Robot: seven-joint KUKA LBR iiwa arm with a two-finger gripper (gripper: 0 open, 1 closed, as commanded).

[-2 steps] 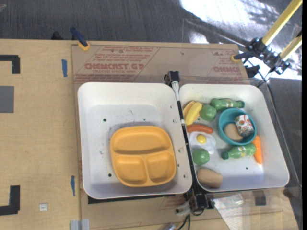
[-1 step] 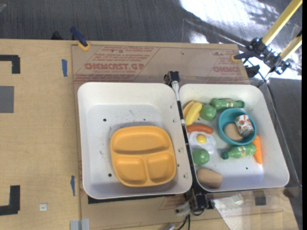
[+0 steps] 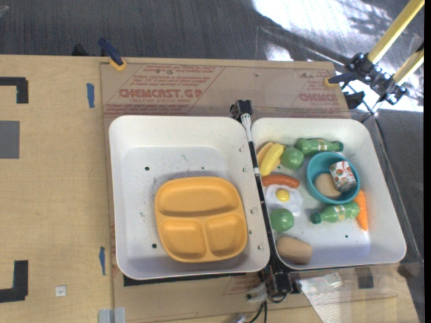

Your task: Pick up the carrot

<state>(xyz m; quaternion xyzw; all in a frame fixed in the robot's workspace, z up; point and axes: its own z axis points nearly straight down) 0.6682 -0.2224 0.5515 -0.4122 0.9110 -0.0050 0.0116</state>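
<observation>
Sitting at the right edge of the right bin (image 3: 387, 200), lower right of the frame, the carrot (image 3: 362, 210) lies just beside a green bottle (image 3: 335, 213) and below the blue bowl (image 3: 332, 175). Left bin (image 3: 128, 180) has an orange divided tray (image 3: 201, 217). Can't tell the gripper's state.

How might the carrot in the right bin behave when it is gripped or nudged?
The carrot looks like moulded plastic: probably stiff and light. Its tapered shape may roll or slip. It lies near the bin wall beside a green bottle, leaving little room.
</observation>
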